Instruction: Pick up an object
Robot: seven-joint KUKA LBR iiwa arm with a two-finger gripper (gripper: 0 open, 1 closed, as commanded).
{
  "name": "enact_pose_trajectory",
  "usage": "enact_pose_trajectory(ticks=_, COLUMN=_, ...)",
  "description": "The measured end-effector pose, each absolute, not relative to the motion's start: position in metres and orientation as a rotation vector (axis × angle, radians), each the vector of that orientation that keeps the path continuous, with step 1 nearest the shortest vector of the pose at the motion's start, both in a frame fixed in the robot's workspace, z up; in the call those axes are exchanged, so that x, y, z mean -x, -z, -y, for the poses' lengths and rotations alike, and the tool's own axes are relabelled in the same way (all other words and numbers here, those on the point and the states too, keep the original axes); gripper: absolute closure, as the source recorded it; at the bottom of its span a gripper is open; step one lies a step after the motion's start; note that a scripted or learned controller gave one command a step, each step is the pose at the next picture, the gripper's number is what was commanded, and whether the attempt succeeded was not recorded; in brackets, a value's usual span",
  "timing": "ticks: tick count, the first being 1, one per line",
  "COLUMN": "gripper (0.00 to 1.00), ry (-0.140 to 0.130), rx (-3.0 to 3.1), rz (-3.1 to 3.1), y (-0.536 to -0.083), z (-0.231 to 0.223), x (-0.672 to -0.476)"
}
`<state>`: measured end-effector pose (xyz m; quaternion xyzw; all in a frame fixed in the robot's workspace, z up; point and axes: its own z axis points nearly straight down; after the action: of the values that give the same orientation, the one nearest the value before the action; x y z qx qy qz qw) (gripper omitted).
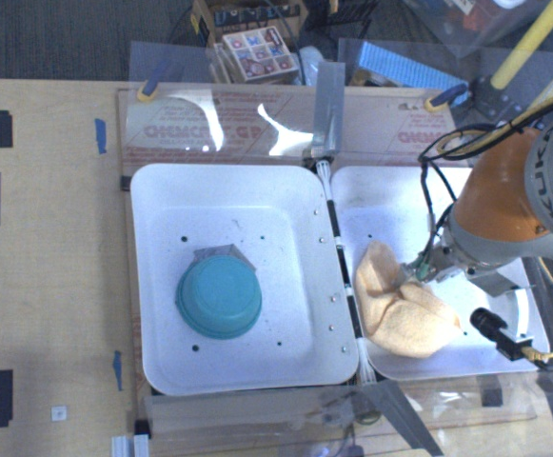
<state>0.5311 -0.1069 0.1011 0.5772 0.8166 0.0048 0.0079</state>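
Left bin [152, 208]: teal bowl [220, 297], upside down, well apart from the arm. Right bin [390, 208]: tan cloth [402, 312] bunched at near-left, running near-right. My gripper [421, 270] sits at its far-right edge, touching; opening, cannot tell.

A bowl [220, 298] sits in the left bin [162, 198]; a cloth [402, 312] lies in the right bin [381, 193].

Robot lab, KUKA arm [514, 193], 2 white bins [162, 198], taped bench [48, 255]
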Motion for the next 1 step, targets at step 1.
enact_pose_trajectory(ticks=1, gripper=0.0, ry=-0.015, rx=-1.804, rz=-2.552, y=-0.1012, z=0.107, x=-0.5311)
